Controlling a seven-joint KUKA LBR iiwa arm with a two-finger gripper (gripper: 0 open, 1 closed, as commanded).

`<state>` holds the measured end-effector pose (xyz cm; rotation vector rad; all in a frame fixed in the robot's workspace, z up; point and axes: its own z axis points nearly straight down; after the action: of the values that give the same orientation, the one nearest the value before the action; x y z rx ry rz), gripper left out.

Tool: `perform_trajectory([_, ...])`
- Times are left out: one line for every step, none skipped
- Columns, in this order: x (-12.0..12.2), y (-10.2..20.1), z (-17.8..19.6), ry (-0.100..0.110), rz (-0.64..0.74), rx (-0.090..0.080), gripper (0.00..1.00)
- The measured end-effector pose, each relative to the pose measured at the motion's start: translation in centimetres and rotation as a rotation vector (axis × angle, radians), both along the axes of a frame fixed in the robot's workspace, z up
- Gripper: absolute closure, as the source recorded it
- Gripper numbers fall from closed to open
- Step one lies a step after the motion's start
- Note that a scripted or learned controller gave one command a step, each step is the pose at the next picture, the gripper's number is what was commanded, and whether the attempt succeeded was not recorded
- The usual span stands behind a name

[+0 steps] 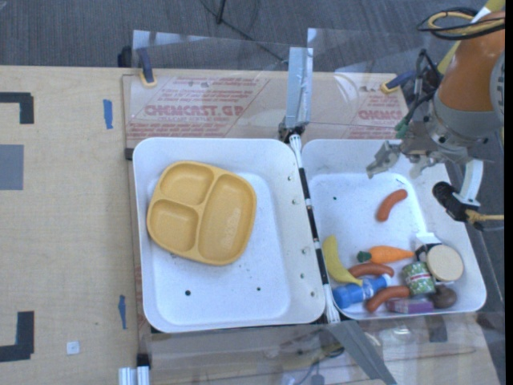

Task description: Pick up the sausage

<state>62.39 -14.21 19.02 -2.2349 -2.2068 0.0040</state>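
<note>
Grey carpet runs behind a pale wooden tabletop [64,215] marked with black and blue tape. On it sit two white bins side by side. In the left bin [264,287] lies a yellow plate [202,212] with three compartments, tilted a little. Clear plastic sheets stand behind both bins.

In the right bin [353,191], a clutter crowds the near edge: a banana [337,265], a carrot [389,254], a blue bottle [353,294], two reddish sausage-like pieces, a small can and a round jar lid [444,263].

Apart from that heap, on bare floor toward the bin's far side, lies the sausage [391,204], short, orange-red, smooth, slightly curved and slanted, with nothing touching it.

Above the bin's far right corner hangs the gripper [409,160]; whether the jaws stand wide or narrow cannot be told. It holds nothing visible.
</note>
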Motion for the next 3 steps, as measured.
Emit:
perform_trajectory([-0.7, -4.6, -9.7, -0.003, 0.091, 0.001, 0.00])
perform_trajectory([0.0, -5.5, -4.8, -0.003, 0.350, 0.000, 0.00])
perform_trajectory([-1.6, -5.2, -9.7, -0.003, 0.404, 0.002, 0.00])
